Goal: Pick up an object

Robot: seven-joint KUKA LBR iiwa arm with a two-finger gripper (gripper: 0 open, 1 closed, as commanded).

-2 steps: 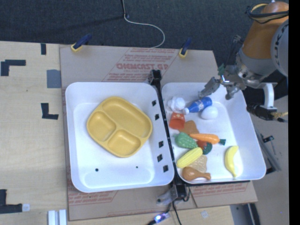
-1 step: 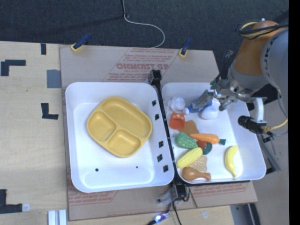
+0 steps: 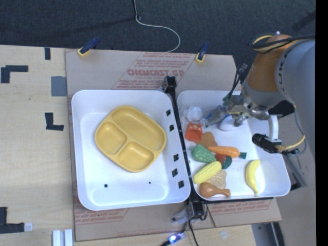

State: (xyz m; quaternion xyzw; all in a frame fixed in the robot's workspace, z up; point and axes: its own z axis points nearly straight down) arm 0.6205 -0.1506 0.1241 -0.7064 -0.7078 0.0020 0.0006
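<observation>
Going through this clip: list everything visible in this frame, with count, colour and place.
bins: 2, white, side by side on cardboard
divided plate: 1, yellow, left bin
banana: 1, yellow, right bin, near right edge
corn cob: 1, yellow, right bin
carrot: 1, orange, right bin centre
drumstick: 1, brown, right bin, front edge
green vegetable: 1, green, beside carrot
clamps: 2, blue-yellow, cardboard's far edge
cable: 1, white, dark floor
arm: 1, grey with orange band, over right bin
gripper: 1, right bin's far part
</observation>
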